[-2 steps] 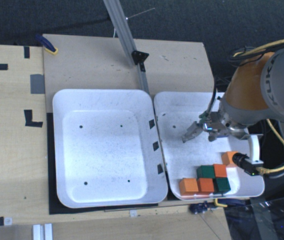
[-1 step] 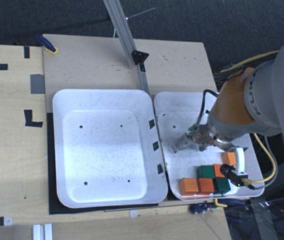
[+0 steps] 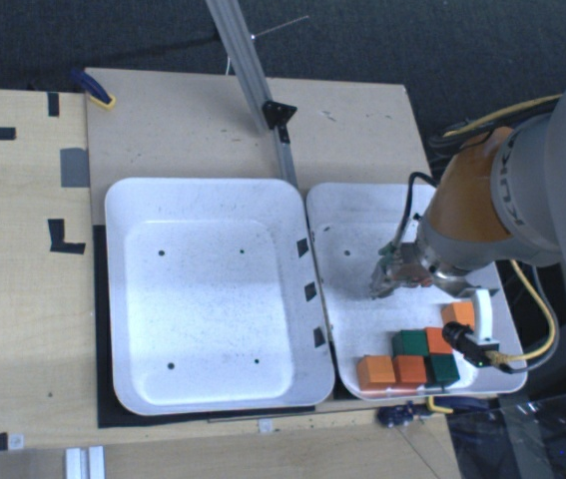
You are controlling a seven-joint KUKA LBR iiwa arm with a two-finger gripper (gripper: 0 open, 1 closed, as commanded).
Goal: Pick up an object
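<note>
Orange and green blocks point(image 3: 414, 357) sit clustered in the near corner of the right bin point(image 3: 347, 218), packed touching one another against its front wall — one orange block point(image 3: 375, 370) lies at the cluster's left end, a green one point(image 3: 410, 342) just behind and to its right, and a further orange piece point(image 3: 457, 313) sits a little farther back near the bin's right side, partly hidden by a black-and-white fitting with a yellow cable. Just beyond the cluster, the gripper point(image 3: 390, 279) is down over the bare floor of the same bin, near the blocks but apart from them; whether its fingers are spread or closed cannot be told from this view, and nothing is seen held. Behind it rises the arm point(image 3: 522, 198) with its orange band, reaching in from the right. To the left, the left bin point(image 3: 123, 208) lies touching the right one along their shared edge; farther back, a grey metal bar point(image 3: 248, 53) slants across the wooden bench point(image 3: 163, 118).
</note>
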